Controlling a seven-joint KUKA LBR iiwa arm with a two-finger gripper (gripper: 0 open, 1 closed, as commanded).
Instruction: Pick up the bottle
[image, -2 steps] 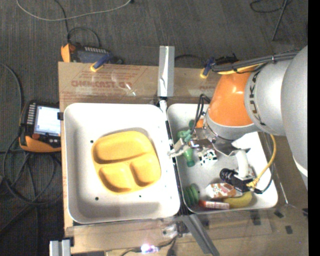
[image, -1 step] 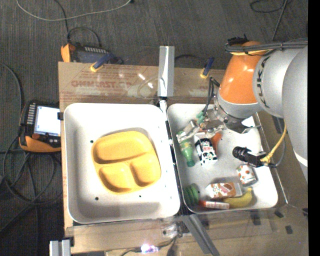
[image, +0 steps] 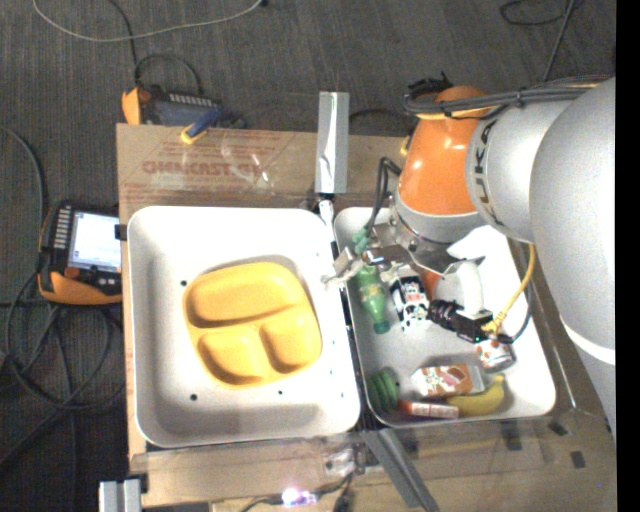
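green bottle (image: 374, 303) lies just below jaws (image: 366, 258).

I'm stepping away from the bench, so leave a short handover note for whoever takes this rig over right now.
Gripper: low in the right bin, directly over the green bottle; fingers unreadable from above.
Bottle: lying along the right bin's left wall, top end under the gripper.
Also in that bin: banana and small packages near the front. Yellow tray sits in the left bin.
Done: approach.
Left: confirm grasp, lift.
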